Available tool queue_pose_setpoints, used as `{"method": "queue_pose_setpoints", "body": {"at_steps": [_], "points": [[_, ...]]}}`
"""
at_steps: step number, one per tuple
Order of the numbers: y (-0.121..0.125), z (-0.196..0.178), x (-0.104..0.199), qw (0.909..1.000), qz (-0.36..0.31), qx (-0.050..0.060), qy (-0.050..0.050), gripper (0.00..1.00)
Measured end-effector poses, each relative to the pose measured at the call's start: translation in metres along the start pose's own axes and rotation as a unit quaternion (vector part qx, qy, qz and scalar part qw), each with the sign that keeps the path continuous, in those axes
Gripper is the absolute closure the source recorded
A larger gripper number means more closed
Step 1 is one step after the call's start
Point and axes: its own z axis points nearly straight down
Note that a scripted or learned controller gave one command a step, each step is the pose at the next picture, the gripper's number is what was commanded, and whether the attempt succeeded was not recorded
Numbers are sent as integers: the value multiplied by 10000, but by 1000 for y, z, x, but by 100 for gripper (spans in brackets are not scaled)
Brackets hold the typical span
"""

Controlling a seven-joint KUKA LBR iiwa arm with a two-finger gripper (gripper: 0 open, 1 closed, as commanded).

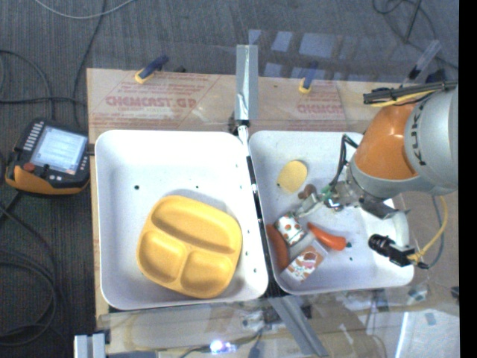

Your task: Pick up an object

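Below, the arm (406,151) reached from the right over the right bin (373,278), and the left bin (119,200) held a yellow divided tray (191,246).
Its end effector (319,198) hung low among the small items, just above an orange carrot (328,237), a small can (291,228), a printed packet (304,264) and a yellow disc (292,174); whether it was open or closed, I could not tell.

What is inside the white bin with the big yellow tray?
Just the yellow tray, lying upside-down-looking on the left bin floor, with small dark dots on the bare white floor. Anything under the tray is covered, so I cannot tell.
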Motion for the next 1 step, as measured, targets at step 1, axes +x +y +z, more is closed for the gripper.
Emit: {"method": "queue_pose_setpoints", "body": {"at_steps": [1], "points": [[-66,-1,-22,10000,-49,11,-12,0]]}}
